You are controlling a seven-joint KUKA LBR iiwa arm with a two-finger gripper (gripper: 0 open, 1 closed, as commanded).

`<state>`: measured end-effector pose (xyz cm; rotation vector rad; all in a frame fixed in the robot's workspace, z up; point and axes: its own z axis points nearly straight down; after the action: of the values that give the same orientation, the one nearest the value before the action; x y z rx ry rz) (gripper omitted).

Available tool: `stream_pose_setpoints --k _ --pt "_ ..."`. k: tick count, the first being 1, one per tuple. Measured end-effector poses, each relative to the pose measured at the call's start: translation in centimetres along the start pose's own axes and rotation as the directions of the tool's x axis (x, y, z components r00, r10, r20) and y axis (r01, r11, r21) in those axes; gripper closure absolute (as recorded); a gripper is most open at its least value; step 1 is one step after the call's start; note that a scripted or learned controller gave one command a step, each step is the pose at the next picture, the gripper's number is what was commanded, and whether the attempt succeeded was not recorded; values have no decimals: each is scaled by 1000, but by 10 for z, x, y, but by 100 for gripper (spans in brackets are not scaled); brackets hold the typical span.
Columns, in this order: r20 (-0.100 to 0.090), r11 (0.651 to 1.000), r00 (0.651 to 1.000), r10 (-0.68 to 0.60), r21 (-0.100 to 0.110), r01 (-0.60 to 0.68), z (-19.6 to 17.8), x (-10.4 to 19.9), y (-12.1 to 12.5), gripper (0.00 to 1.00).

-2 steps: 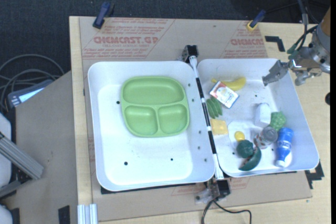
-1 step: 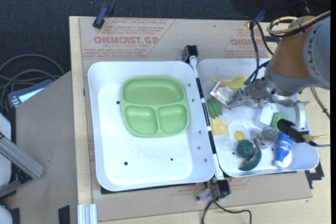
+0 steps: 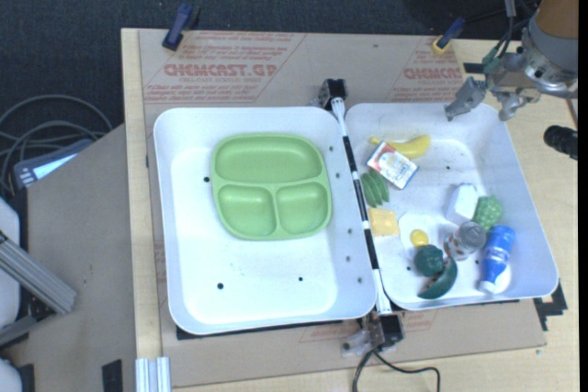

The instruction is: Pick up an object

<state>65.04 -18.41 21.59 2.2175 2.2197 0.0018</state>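
Two shallow white bins are sitting side by side on the bench, their inner rims meeting along a dark seam, probably so that things can be carried from one to the other. The left bin (image 3: 184, 280) is holding one thing, a green divided plate (image 3: 271, 185) with three compartments, lying flat near the middle as a likely place to set things down.

The right bin (image 3: 525, 197) is holding all the loose pieces, heaped mostly toward its near and inner sides, as if tipped in without order. Going down in size, there is one blue and white bottle (image 3: 496, 258) lying near the right wall, one yellow banana (image 3: 411, 146) at the far end, one small white packet with red print (image 3: 392, 167) touching the banana, one dark teal curved toy (image 3: 433, 270) at the near edge, one green leafy piece (image 3: 375, 188) beside the seam, one green knobbly piece (image 3: 488, 211) just beside a white block (image 3: 463, 199), one yellow wedge (image 3: 383, 222), one small grey piece (image 3: 467, 237), and one little yellow ball (image 3: 419, 239). Any of these could serve as the object to pick up; none is lifted.

The gripper (image 3: 485, 100) is hanging above the far right corner of the right bin, well apart from the heap, its two grey fingers spread and holding nothing. This looks like an approach stage, with the descent onto a chosen piece not yet begun.
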Motion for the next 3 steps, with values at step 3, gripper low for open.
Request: stream_pose_setpoints --k 3 --pt "-4 1000 1000 1 7 -1 128 7 -33 0"
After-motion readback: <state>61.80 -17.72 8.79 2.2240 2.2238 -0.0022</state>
